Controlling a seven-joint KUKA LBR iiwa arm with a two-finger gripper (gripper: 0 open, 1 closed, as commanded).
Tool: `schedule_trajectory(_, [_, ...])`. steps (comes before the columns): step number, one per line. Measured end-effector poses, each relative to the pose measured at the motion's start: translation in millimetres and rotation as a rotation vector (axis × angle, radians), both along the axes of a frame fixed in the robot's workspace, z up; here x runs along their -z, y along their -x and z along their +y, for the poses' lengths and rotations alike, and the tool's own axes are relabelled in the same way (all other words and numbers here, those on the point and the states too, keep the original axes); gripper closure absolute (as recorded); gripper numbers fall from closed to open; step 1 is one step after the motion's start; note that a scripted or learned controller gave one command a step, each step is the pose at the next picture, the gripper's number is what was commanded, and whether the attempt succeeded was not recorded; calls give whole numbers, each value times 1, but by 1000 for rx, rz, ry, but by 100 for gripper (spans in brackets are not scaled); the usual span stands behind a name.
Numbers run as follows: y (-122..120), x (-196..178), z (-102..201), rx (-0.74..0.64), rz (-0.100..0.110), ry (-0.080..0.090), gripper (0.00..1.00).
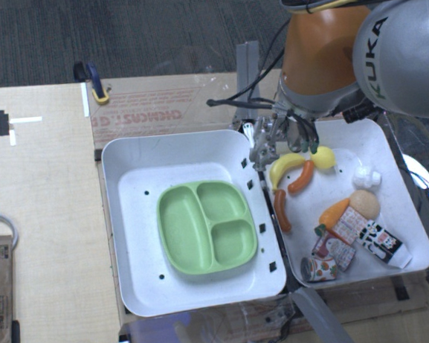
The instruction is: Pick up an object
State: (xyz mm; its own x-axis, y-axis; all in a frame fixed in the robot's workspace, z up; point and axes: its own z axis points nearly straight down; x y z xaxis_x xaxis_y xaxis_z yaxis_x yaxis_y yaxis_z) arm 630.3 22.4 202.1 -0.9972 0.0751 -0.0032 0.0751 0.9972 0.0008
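Tool [271, 141] hovers at right bin [391, 148] edge, above banana [283, 167].

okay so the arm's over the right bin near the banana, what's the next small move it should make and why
Probably lower straight down a little toward the banana. The gripper sits at the right bin's upper left corner, right beside the banana's end, with nothing seen between its fingers. Crowded neighbours, a sausage and lemon, argue for a short, careful descent.

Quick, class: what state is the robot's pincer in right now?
Pincer: cannot be told; it sits low at the right bin's upper left, above the banana.
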Motion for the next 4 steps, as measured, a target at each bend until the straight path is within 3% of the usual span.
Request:
schedule_trajectory(1, [-28, -15, -45, -133, -3, 1, 100])
schedule_trajectory(2, [-30, -30, -83, -308, -4, 1, 100])
schedule_trajectory(3, [17, -27, -29, -426, 0, 0, 100])
schedule_trajectory(4, [81, -80, 21, -302, 2, 0, 100])
